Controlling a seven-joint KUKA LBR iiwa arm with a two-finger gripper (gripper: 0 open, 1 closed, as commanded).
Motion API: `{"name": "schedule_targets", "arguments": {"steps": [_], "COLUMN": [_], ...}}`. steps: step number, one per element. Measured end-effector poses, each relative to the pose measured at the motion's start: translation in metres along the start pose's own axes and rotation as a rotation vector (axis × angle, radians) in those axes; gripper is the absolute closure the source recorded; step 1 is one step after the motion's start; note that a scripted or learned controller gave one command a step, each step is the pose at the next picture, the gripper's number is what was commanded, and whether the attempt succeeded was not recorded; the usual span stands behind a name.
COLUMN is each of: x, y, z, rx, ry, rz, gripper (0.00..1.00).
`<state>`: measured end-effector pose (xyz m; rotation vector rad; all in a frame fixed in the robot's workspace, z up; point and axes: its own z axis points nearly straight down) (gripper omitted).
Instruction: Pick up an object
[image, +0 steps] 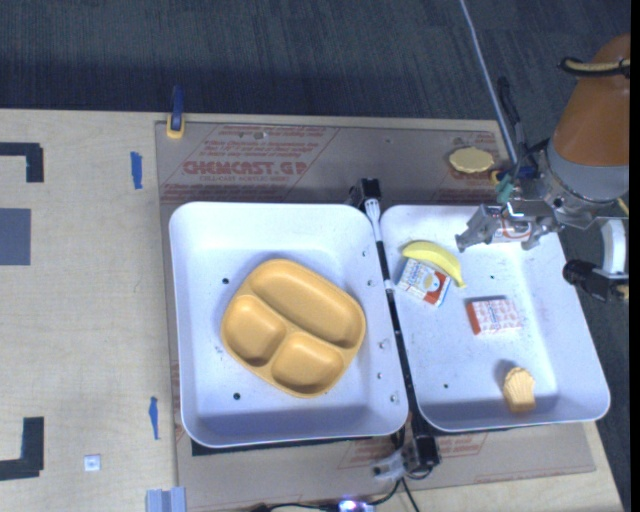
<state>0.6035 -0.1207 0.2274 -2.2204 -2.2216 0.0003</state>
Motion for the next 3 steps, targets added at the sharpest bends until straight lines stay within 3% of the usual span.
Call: {"name": "schedule_targets", "arguments": {"steps": [1, 2, 3], "x": [0.001, 0.001, 0.077], "y": [-0.029, -0.028, -0.019], "z": [0.132, 0.123, 0.042], "rx": [-0.004, -0.006, -0.002], "ry": [-0.001, -0.002, 0.0], "rz": [0.0, 0.002, -0.001], "gripper": [0.0, 1.0, 1.0]}}
